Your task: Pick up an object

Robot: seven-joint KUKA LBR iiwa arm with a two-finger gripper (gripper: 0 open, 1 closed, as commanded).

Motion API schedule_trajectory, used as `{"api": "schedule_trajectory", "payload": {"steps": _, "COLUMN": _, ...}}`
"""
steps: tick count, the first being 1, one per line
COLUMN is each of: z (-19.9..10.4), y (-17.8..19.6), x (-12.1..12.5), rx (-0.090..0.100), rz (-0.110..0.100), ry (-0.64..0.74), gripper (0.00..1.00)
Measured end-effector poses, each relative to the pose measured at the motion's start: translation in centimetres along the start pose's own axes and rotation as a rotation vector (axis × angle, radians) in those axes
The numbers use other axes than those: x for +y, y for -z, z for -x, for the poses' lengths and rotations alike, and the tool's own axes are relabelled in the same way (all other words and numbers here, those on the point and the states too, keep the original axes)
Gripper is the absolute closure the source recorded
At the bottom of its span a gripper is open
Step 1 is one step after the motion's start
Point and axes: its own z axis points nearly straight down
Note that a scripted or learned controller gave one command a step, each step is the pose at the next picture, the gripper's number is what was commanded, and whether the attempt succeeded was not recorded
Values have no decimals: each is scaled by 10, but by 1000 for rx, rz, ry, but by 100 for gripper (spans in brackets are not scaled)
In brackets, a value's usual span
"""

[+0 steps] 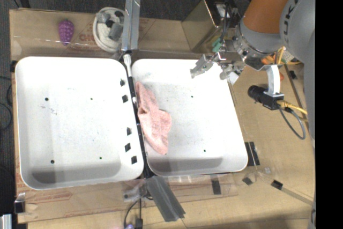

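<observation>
**Tool over right bin, cloth not yet reached**

Arm (284, 8): nearest the camera, grey with an orange band, filling the upper right of the frame.

Tool (214, 67): just below and left of the arm's wrist, over the upper edge of the right bin (214, 163). Two fingers stand spread apart with nothing between them; one fingertip (199, 68) points left, the other sits near the bin's upper right corner.

Pink cloth (154, 120): crumpled against the right bin's left wall, centre of the frame, well apart from the tool and lower left of it. The one thing lying in either bin.

Left bin (69, 169): left half of the frame, touching the right bin along a shared divider.

On the table (273, 206), upper left: a purple object (66, 31) and a white roll (109, 28), both outside the bins.

Step, as judged: approach, before any grasp. The next move calls for travel down and left across the bin, then a descent onto the cloth's bunched middle, keeping clear of the wall.
</observation>
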Motion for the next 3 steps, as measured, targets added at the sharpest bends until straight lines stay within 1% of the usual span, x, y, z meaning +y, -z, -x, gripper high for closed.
{"api": "schedule_trajectory", "payload": {"steps": 1, "z": -20, "y": -164, "x": -61, "rx": 1, "rz": -2, "ry": 149, "gripper": 0}}
{"api": "schedule_trajectory", "payload": {"steps": 2, "z": -50, "y": -185, "x": 2, "rx": 0, "rz": 3, "ry": 228, "gripper": 0}}
{"api": "schedule_trajectory", "payload": {"steps": 3, "z": -15, "y": -183, "x": 2, "rx": -3, "rz": 7, "ry": 451, "gripper": 0}}
